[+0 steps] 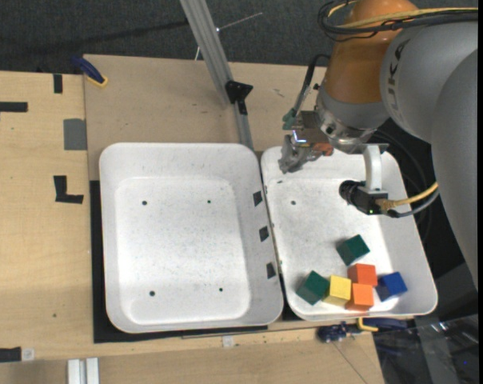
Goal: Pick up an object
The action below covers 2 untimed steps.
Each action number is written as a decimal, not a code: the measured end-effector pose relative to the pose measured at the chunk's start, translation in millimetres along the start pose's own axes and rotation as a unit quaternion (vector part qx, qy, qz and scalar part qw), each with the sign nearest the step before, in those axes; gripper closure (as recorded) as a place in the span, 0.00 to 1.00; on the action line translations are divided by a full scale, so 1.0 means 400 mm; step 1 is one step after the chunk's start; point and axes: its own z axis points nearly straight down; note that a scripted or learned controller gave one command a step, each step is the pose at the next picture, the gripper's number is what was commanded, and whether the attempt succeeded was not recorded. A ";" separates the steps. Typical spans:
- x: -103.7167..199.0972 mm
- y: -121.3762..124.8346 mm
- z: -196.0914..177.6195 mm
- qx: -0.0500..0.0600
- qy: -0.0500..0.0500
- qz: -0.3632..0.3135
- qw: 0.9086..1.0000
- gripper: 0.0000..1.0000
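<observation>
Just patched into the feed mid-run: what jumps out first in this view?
The grey arm with its orange band fills the upper right, its gripper hanging over the far left corner of the right bin. A bright cluster of blocks sits at that bin's near end: green, orange, blue, yellow.

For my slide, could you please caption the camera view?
KUKA arm's tool poised over the right bin's far corner, coloured blocks clustered at its near end.
</observation>
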 end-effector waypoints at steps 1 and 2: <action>0.102 0.055 0.039 0.000 0.000 0.001 1.000 1.00; 0.208 0.085 0.042 0.000 0.000 0.001 1.000 1.00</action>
